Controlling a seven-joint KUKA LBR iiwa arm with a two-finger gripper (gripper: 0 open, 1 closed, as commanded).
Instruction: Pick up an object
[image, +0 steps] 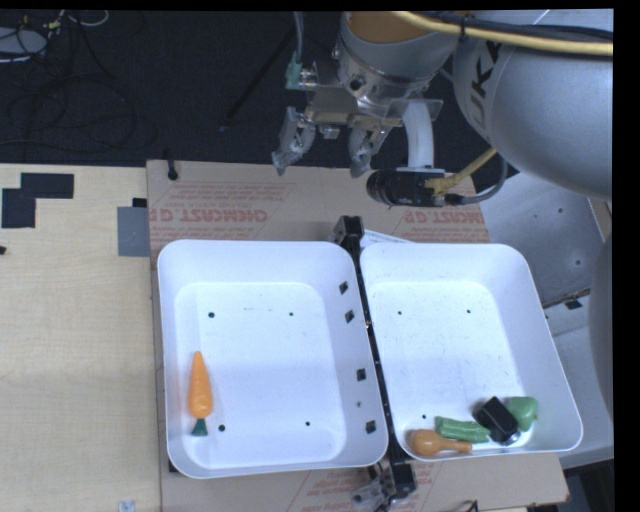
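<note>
Risks first. The gripper (322, 155) hung high above the far edge of the desk (70, 300), past the back rim of both bins, so any pick needed a long descent and a lateral move. My read: plenty of room for aim error.

Candidates:
- Carrot (200, 387) lay in the left bin (250, 262), near the left wall, towards the front. Wall clearance looked thin; a finger could hit the rim or wall on the way down, or nudge the carrot flat against it.
- Right bin (450, 262), front right corner: a green pod-like piece (461, 429), an orange pear-shaped piece (436, 443), a black block (496, 419) and a rounded green piece (522, 408), all bunched together, some touching. Likely failure there was a pinch catching two at once, or fingers landing on top of one and pushing the pile into the corner. Corner walls also limited approach angles.
- The small, rounded toys would probably squirt out of a slightly off-centre close.

Gripper state: fingers were spread apart, a clear gap between them, tips pointing down. Nothing between them, nothing touched. No object was held, so the pick was not yet started as far as I could judge. Carrot looked like the cleaner target since it sat alone.
</note>
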